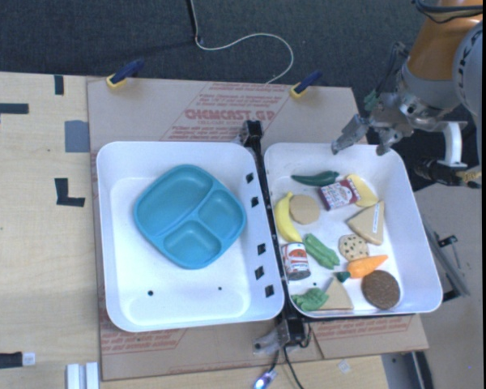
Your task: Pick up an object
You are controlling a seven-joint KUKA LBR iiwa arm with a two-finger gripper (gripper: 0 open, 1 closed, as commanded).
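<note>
The right bin [413, 209] holds several toy foods: a banana [285, 217], a green pepper [314, 178], a red packet [338, 194], a cheese wedge [368, 224], a cookie [352, 246], a carrot [364, 267], a small can [296, 260], a brown patty [381, 289] and green leaves [310, 301]. My gripper [363, 138] hangs above the bin's far rim, at its back right. Its two fingers stand apart, open, with nothing between them.
The left bin [117, 241] carries a blue divided plate [190, 215]. Both bins rest on a cardboard sheet [219, 112] held by clamps [125, 73]. A white cable [251, 43] loops behind. The grey and orange arm [445, 39] fills the upper right.
</note>
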